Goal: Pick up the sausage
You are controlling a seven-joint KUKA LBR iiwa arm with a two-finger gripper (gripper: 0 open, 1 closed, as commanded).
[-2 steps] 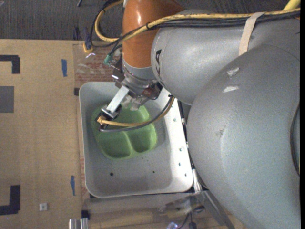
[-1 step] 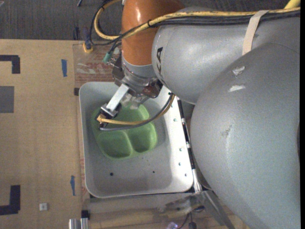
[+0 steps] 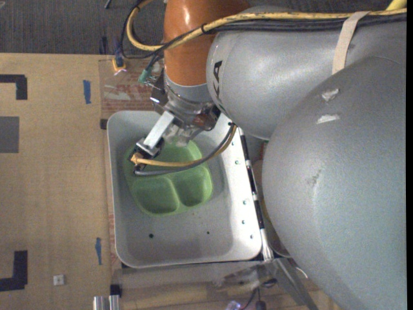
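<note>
My gripper (image 3: 185, 129) hangs over the far end of a green divided tray (image 3: 174, 186) that lies in the white bin (image 3: 193, 244). The orange wrist band and the grey arm sit right above it and hide the tray's far compartment and whatever is under the gripper. The two near compartments of the tray show bare green.
The big grey arm covers the whole right side of the view and the bin's right rim. Brown cardboard with black and blue tape marks (image 3: 87, 92) lies left of the bin. The bin floor near the front edge shows two small dark dots (image 3: 151, 236).
</note>
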